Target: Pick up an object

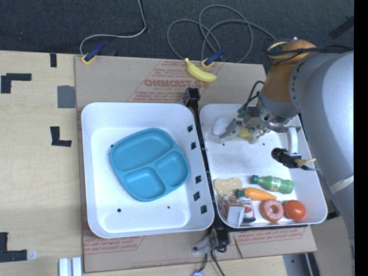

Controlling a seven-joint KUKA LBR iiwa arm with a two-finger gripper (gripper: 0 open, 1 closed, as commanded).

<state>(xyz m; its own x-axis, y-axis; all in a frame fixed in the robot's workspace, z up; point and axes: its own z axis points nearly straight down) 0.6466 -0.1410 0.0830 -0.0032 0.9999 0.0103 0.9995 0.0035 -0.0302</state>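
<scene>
White right bin (260,155): pincer (244,126) low near its far edge; we cannot tell its opening. We should centre over one item.

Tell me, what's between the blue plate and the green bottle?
In the camera view, between the blue plate and green bottle: the bins' adjoining rims, then a slice of toast.

Plate (150,163) in left bin (92,117); food (several pieces) (259,200) along right bin's (313,180) near edge.
</scene>
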